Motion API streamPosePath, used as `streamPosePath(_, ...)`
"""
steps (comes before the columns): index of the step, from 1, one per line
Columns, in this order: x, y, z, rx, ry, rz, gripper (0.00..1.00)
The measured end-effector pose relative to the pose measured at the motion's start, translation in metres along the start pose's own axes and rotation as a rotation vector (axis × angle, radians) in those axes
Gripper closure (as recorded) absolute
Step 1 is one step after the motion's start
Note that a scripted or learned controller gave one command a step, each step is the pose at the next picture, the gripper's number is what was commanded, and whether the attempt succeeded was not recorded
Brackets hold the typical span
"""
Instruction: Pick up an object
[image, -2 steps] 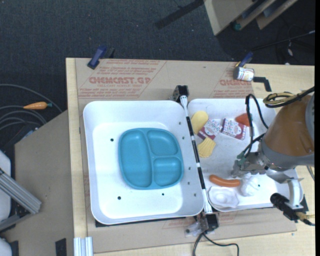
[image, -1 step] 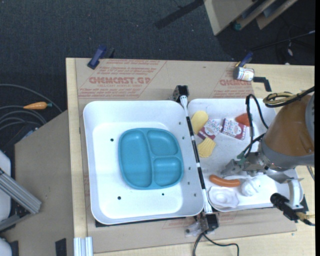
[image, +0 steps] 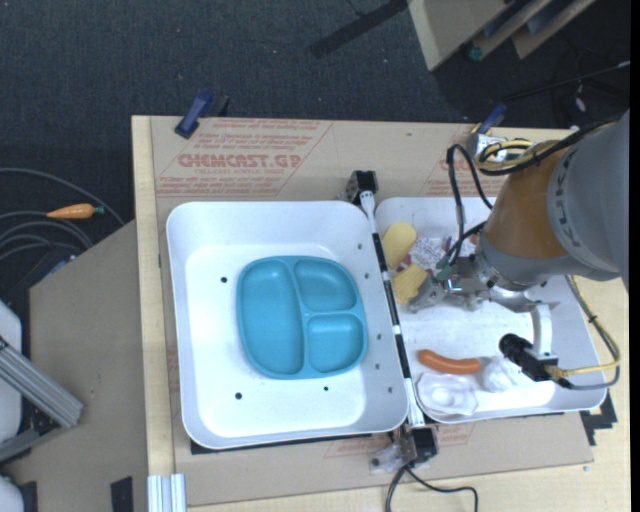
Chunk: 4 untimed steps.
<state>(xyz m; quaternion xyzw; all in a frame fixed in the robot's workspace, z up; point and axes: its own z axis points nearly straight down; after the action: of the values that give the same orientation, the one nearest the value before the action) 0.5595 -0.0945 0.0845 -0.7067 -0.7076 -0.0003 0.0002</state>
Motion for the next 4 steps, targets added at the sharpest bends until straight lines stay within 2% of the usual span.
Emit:
streamPosePath(1, -0.0003, 0.0002, -0.0099, -0.001, -0.001, 0.001, 1.00)
streamPosePath(2, -0.0004, 0.0001, -0.0098, -0.001, -0.001, 0.001, 0.00)
streamPosePath(3, -0.0001, 0.0005, -0.0198, -0.002, -0.001, 0.001, 1.00)
streamPosePath(4, -0.0001, 0.0004, -0.0196, -0.002, -0.001, 0.001, 0.00)
